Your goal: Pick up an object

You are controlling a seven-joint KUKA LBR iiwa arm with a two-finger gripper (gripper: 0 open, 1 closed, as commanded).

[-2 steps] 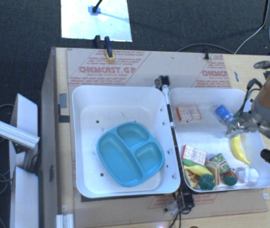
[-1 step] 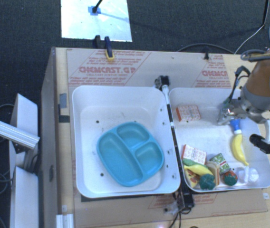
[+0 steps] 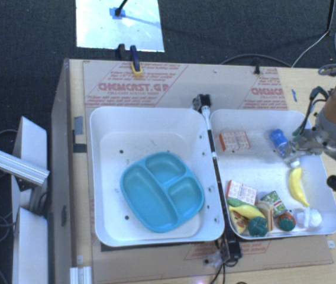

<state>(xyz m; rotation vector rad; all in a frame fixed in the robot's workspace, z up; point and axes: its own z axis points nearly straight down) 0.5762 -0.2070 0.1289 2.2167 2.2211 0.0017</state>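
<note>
- The gripper point(image 3: 292, 152) sits low at the far right side of the right bin point(image 3: 257, 173), just beside the blue bottle point(image 3: 278, 139) and just above the top of the banana point(image 3: 298, 186). Whether it is open or closed cannot be told, and nothing can be seen held in it.
- Risk, as a judgement: sitting between bottle and banana, it could close on neither, or nudge the bottle so it rolls toward the bin's back wall.
- Risk: the bin's right wall is close to the gripper, so it could strike the rim or pin a thing against it instead of lifting it.
- Risk: the banana is smooth and curved, so it may slip out if caught near its tip.
- Other candidates lie in the same bin: a red-and-white box point(image 3: 234, 140) at the back left, and a crowded pile of toy food point(image 3: 257, 209) along the front, where a grab could catch two things at once.
- The left bin point(image 3: 112, 158) holds a blue divided plate point(image 3: 162, 191).
- Both bins rest on a printed cardboard sheet point(image 3: 156, 84) over the bench; beyond it are dark carpet point(image 3: 26, 34) and a pale floor panel point(image 3: 118, 16).
</note>
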